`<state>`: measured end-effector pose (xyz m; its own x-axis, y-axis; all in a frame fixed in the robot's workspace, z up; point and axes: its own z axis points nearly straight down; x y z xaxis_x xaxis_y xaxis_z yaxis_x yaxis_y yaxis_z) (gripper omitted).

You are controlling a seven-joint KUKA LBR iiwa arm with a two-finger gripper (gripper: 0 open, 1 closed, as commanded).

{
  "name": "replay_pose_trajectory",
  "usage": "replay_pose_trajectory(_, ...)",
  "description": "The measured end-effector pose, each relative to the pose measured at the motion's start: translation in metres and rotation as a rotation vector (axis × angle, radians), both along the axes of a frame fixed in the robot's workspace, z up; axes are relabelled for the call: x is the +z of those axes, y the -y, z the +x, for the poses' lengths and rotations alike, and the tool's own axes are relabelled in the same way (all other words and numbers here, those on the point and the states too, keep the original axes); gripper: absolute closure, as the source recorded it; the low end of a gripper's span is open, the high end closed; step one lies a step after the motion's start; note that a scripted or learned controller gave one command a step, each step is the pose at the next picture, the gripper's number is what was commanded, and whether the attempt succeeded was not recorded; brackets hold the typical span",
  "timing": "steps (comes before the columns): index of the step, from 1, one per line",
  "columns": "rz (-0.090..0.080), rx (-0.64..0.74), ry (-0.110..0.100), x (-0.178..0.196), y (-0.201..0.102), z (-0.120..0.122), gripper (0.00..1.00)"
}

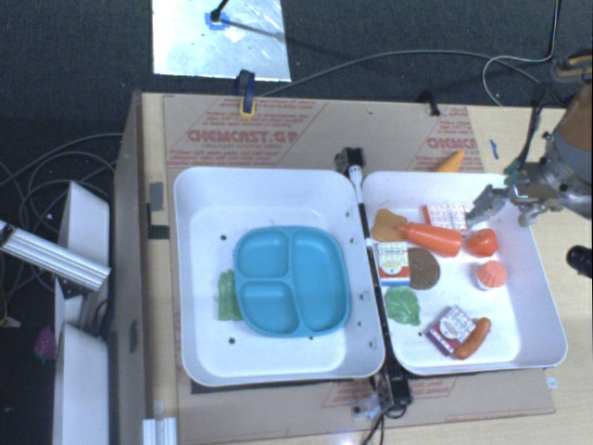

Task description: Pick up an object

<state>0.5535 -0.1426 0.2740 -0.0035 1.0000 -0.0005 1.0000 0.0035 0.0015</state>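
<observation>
Glossy plastic bins [278,188]; smooth plastic plate [292,281].

Your arm [573,151] reaches in from the right edge of the view, its grey wrist body with cabling running up from it. The end effector [488,204] points left and slightly downward, one metallic finger [482,202] slanting toward the lower left. You cannot tell how the fingers stand.

Even, bright overhead light, soft shadows, glare on the foil sheet [220,24], slightly soft focus throughout.
</observation>
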Motion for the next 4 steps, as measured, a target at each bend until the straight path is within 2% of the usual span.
replay_pose_trajectory(1,0.001,0.0,-0.004,-0.115,-0.024,0.021,0.0)
replay_pose_trajectory(2,0.0,-0.002,0.001,-0.178,-0.024,0.014,0.0)
replay_pose_trajectory(3,0.0,-0.001,0.002,-0.168,-0.024,0.015,1.0)
replay_pose_trajectory(4,0.0,-0.001,0.002,-0.168,-0.024,0.015,0.0)
